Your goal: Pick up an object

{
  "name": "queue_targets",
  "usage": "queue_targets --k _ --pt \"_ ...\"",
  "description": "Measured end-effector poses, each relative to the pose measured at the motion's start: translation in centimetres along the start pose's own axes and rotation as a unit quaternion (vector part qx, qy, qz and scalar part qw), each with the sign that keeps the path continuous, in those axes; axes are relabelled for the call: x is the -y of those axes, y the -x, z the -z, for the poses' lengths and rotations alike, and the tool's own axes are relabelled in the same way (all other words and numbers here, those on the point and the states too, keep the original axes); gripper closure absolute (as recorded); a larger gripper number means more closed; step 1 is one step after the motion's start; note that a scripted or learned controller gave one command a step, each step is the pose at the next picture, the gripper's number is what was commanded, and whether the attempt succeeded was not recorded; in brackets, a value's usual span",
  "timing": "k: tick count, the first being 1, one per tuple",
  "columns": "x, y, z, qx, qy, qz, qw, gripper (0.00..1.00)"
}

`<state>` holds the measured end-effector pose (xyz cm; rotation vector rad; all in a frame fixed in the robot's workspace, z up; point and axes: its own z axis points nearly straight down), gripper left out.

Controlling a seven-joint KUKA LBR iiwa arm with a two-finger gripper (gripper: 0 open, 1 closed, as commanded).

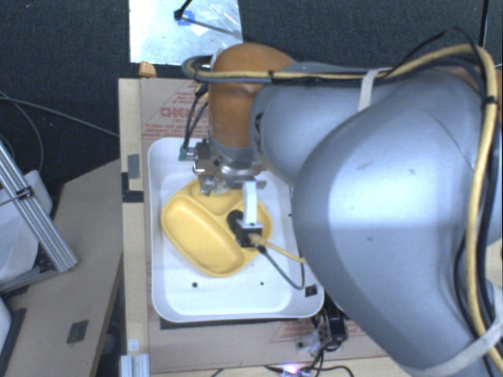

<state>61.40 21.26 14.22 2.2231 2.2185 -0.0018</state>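
Yellow sponge (203, 234) is seen in the left bin (236, 305), long axis running far-left to near-right. Directly over its far end the claw (224, 183) is lowered; its grip state cannot be told.

Brown, cardboard-faced bench top (169, 112) with red print, stretching out beyond the gripper (232, 187) on its far side and to its left. Directly beneath the gripper, a shallow white bin (161, 289) lying flat on that cardboard, front rim well toward the camera from the gripper. Left of the gripper, just past the bin's rim, dark tape patches (132, 196) along the bench edge. Far and left of the gripper, at the bench's back corner, a small tan block (146, 69). Nearer the camera than the gripper, past the bin's front rim, a tangle of wires (326, 336) on the cardboard strip.
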Motion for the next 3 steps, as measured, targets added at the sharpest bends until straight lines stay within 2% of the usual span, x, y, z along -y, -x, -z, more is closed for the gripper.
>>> queue_targets --k 1,2,3 --pt "5.7 -2.4 13.8 -0.004 0.005 0.005 1.0000 1.00" --pt "5.3 -2.0 -3.8 0.002 -0.006 0.001 1.0000 1.00" --pt "2.8 -2.3 -4.2 -0.003 0.004 0.002 1.0000 1.00"
